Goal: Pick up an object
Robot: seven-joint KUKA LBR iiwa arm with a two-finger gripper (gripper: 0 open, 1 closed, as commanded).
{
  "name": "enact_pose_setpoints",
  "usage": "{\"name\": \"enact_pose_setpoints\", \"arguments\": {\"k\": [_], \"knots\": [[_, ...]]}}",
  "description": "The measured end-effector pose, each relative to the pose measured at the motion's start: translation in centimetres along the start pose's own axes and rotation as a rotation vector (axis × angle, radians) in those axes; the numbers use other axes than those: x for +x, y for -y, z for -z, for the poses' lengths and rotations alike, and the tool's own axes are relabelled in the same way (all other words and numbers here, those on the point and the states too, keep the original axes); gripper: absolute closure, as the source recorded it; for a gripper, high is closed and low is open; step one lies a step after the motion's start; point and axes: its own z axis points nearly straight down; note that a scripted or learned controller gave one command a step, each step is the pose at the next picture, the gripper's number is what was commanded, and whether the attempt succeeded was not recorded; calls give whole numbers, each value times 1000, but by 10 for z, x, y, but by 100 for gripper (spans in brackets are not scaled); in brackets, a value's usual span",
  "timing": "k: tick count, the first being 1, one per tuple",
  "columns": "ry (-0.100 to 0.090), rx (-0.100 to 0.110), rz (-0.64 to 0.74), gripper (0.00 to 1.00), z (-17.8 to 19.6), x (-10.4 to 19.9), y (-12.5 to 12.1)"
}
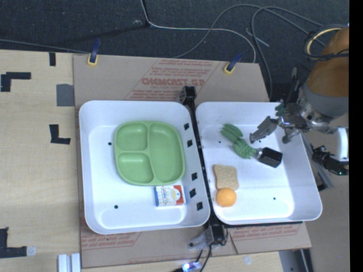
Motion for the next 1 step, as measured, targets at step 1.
{"name": "enact_pose_setpoints", "arguments": {"k": [1], "knots": [[2,-12,4,0,7,0,-3]]}}
